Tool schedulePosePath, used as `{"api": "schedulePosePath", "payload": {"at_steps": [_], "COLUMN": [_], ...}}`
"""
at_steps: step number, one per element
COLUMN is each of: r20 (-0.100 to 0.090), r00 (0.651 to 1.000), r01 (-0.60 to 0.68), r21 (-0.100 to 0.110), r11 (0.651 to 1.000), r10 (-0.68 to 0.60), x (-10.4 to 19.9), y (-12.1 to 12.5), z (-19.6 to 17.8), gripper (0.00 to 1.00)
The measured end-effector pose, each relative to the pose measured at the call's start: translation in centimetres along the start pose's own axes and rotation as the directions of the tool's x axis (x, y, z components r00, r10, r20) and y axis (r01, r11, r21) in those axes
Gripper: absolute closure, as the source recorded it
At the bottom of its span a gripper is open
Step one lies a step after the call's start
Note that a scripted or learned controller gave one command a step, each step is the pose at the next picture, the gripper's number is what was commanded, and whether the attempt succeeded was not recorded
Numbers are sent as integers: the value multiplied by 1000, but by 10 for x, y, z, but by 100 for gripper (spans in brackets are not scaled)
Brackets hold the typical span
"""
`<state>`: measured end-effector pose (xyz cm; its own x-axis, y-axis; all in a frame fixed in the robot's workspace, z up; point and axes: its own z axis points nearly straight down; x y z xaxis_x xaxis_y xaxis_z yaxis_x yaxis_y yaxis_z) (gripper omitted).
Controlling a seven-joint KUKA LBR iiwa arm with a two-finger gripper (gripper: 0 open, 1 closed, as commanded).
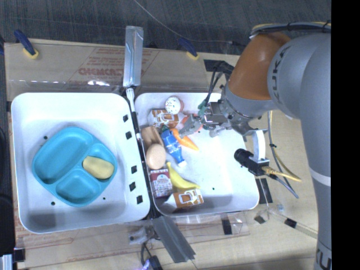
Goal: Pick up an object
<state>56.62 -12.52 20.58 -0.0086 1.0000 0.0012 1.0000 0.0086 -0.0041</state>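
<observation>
My gripper (190,126) reaches into the right bin (236,173) from the right, low over the pile along the bin's left side. Its tips hang beside an orange carrot (188,142) and a blue bottle (171,144). Close by lie a brown carton (164,117), a round white item (173,104), a tan egg-shaped piece (156,156), a banana (181,180) and two small brown boxes (161,183) (188,198). I see nothing held between the fingers.
The left bin (22,167) holds a blue divided plate (70,165) with a yellow bun-like piece (98,167) on it. A metal divider (133,55) stands between the bins. The grey arm with its orange band (259,66) looms over the right bin's far right.
</observation>
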Motion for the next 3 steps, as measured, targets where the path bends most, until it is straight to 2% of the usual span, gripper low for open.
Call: {"api": "schedulePosePath", "payload": {"at_steps": [1,2,3], "r20": [0,1,0], "r00": [983,982,999], "r01": [186,190,33], "r21": [2,1,-7], "r11": [983,982,999], "r10": [-186,-190,-33], "x": [21,20,100], "y": [13,14,37], "z": [115,104,12], "gripper": [0,100,100]}}
